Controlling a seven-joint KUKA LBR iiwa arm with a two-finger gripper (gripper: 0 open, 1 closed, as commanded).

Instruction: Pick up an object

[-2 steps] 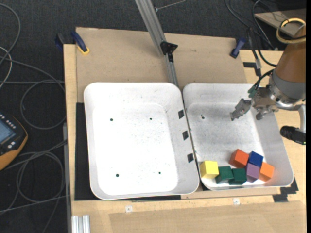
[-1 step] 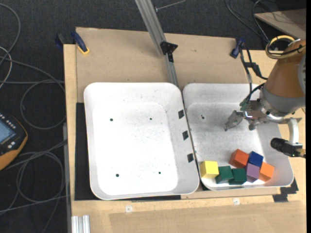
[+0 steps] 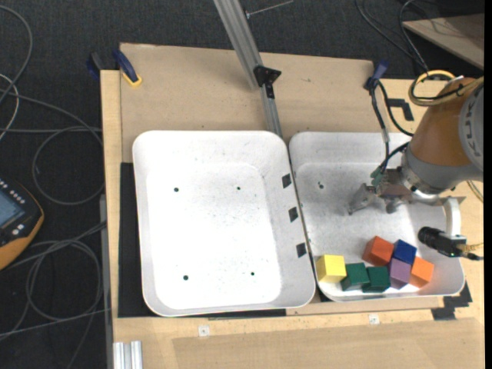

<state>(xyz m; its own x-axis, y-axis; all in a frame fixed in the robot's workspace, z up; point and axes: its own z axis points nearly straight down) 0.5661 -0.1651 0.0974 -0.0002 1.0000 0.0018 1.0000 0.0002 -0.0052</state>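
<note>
Right bin point(image 3: 338, 160), blocks point(image 3: 378, 264) near fingers point(image 3: 360, 201)

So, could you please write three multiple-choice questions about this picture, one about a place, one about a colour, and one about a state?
1. Where do the blocks lie?
A. In the left bin
B. At the near edge of the right bin
C. On the wooden bench outside both bins

2. What colour is the block at the left end of the cluster?
A. Yellow
B. Blue
C. Purple

3. What is the gripper doing?
A. Holding the yellow block
B. Holding a green block
C. Standing over bare bin floor with no block between its fingers

Answers:
1. B, since all the blocks sit along the front wall of the right bin.
2. A, since the yellow block is leftmost, beside the green ones.
3. C, since the gripper is apart from the cluster, farther back in the right bin.
</note>
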